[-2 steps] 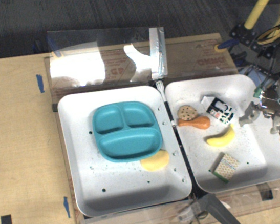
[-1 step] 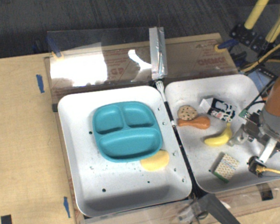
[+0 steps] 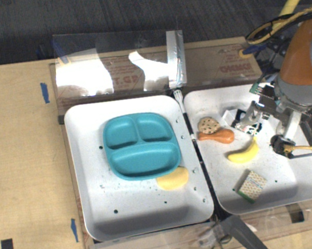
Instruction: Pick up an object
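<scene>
My gripper [image 3: 246, 121] hangs low over the back of the right bin [image 3: 311, 182], reaching in from the right. Just left of it lie a round brown cookie [image 3: 206, 124] and an orange drumstick-shaped toy [image 3: 218, 136]. A yellow banana [image 3: 243, 153] lies in front of the gripper, close below it. Nearer the bin's front sits a small speckled block with a green edge [image 3: 251, 185]. Nothing is visibly held.
The left bin [image 3: 88, 176] holds a teal divided plate [image 3: 141, 144] with a flat yellow piece [image 3: 173, 179] at its front right corner. The arm's orange band [image 3: 300, 63] and cables [image 3: 272, 27] crowd the right bin's far right. A clear plastic panel [image 3: 119, 68] stands behind the bins.
</scene>
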`<state>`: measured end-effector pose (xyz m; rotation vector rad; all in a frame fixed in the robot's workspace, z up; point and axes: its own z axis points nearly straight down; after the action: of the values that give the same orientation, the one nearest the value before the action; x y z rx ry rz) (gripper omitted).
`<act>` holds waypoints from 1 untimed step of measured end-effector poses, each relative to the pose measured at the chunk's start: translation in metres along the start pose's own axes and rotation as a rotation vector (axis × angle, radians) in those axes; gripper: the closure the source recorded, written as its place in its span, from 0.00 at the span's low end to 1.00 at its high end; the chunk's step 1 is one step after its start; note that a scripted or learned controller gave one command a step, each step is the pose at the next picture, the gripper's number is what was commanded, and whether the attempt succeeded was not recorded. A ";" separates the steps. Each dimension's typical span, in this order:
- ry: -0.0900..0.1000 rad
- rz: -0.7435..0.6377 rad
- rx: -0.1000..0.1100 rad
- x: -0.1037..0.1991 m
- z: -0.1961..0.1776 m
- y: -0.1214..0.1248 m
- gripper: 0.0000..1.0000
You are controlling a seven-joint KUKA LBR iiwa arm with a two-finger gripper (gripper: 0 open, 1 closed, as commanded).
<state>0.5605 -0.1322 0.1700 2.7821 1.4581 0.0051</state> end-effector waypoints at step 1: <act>0.000 -0.128 0.000 -0.033 0.082 -0.044 0.00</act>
<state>0.5061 -0.1347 0.0874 2.6826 1.6333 0.0048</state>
